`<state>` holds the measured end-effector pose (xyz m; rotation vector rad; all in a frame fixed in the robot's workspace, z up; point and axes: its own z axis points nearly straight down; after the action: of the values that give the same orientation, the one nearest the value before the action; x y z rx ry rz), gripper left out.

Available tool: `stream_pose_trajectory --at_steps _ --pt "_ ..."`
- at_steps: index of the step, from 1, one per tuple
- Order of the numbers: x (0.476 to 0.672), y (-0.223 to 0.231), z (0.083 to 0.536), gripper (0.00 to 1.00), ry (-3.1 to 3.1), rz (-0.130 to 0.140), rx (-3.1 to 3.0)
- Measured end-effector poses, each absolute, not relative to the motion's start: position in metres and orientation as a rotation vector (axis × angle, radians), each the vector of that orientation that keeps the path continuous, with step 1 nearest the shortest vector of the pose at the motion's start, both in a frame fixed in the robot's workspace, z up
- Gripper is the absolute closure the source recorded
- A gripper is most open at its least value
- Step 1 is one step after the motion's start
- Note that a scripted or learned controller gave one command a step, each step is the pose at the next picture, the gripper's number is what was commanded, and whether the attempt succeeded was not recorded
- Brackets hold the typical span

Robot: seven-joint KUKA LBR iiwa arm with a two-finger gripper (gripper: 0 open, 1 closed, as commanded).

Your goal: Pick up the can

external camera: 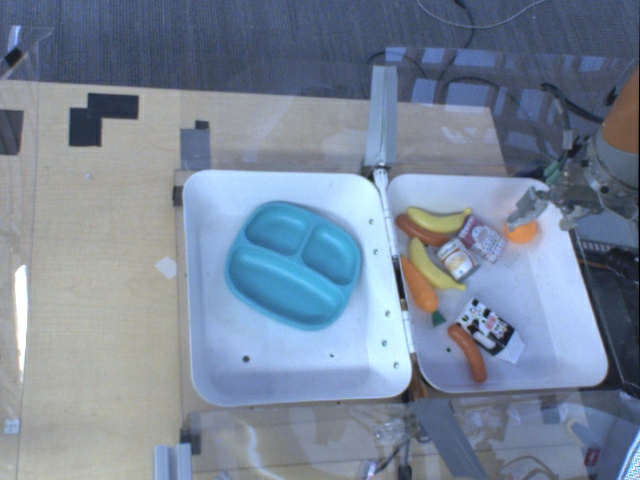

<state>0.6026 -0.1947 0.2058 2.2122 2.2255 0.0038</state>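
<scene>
The can [470, 247] lies on its side in the right bin [560, 308], its pale round end facing the front and a red and white label around it. It rests between two bananas, close to the bin's left side. My gripper [548, 211] hangs over the bin's far right part, to the right of the can and apart from it. Its fingers [526, 207] stand open with nothing between them. A small orange piece [523, 233] lies just under the left finger.
One banana [437, 219] lies behind the can, another [430, 266] in front of it, beside a carrot [420, 286]. A black and white carton [488, 328] and a sausage [468, 353] lie at the front. The left bin [215, 348] holds a blue divided plate [292, 264].
</scene>
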Motion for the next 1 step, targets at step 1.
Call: stream_pose_trajectory --at_steps 1 --pt "0.5763 -0.1968 0.2176 0.00 2.104 0.004 2.328"
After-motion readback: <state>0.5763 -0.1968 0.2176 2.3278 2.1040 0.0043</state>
